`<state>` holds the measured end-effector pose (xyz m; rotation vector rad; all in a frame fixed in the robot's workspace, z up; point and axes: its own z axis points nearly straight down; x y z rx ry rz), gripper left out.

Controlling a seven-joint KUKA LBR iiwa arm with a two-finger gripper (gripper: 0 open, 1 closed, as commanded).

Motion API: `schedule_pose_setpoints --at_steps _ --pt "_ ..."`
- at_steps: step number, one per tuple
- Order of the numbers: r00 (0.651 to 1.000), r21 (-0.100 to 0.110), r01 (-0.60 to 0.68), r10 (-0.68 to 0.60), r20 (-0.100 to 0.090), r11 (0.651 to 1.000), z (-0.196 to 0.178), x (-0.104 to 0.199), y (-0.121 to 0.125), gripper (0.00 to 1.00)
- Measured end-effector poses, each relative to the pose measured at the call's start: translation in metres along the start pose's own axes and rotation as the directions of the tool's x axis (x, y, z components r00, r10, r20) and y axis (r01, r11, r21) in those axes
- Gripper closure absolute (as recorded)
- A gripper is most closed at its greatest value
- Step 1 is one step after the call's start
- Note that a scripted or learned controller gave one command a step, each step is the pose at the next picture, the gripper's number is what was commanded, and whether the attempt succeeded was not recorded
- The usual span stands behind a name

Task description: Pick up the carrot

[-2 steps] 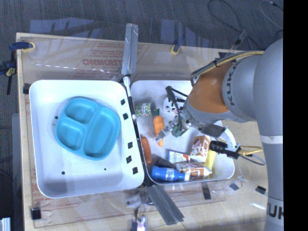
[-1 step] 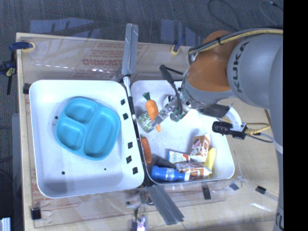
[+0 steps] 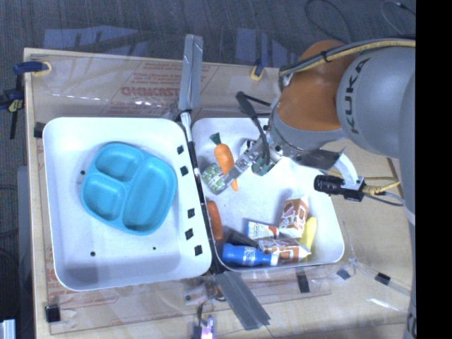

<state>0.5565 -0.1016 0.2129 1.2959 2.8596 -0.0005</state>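
Blue bottle (image 3: 245,254) lies well below the carrot (image 3: 224,158), right bin (image 3: 332,221).

Both white bins (image 3: 106,267) look like smooth, slightly glossy plastic, and the blue divided plate (image 3: 129,187) has the same moulded sheen. The carrot (image 3: 224,158) is matt orange. The arm (image 3: 374,97) shows a satin grey shell — its orange band (image 3: 311,97) is glossier. The blue bottle (image 3: 247,255) shines like plastic; the small cartons (image 3: 293,216) look like printed paperboard.
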Motion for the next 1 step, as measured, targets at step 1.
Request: schedule_pose_setpoints --at_steps 1 --pt "0.993 0.002 -0.117 0.117 -0.002 0.993 0.0358 -0.0440 0.0095 1.00"
